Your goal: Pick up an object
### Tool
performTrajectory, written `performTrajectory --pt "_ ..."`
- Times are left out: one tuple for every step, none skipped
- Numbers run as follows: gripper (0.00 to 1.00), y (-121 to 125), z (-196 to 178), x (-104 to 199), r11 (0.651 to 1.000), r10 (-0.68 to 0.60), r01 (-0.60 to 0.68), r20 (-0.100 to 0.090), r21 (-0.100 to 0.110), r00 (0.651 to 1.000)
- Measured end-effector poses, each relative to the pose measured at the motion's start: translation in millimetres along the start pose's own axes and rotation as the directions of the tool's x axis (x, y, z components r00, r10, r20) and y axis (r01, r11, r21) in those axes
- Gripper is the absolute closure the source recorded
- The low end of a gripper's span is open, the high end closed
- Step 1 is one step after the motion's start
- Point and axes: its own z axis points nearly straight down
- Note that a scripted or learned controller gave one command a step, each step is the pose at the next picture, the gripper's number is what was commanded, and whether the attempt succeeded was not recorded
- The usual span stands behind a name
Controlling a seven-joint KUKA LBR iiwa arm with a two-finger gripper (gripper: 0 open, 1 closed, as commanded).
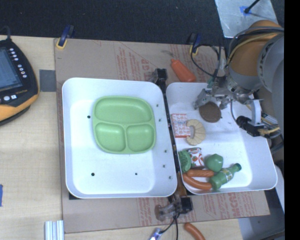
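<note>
My gripper (211, 102) hangs over the back of the right bin (257, 154), reaching in from the right. A brown round object (210, 113) lies just in front of and under it; whether the two touch is unclear. Further forward in this bin lie a red-and-white packet (179, 125), a tan round slice (195, 132), a green pepper (214, 161), a small green bottle (225, 175) and an orange sausage-like piece (197, 179).
The left bin (80, 149) holds a green divided plate (124, 124). An orange carrot (182, 70) lies on the cardboard behind the bins. A teach pendant (7, 84) sits at the far left. Cables run beside the wrist.
</note>
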Motion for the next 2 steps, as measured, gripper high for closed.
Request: performTrajectory --pt "0.00 -0.5 11.5 -2.1 1.000 0.002 -0.002 0.000 0.001 1.000" --pt "1.00 0.5 -0.6 -2.6 1.000 0.000 0.000 0.000 -0.001 1.000"
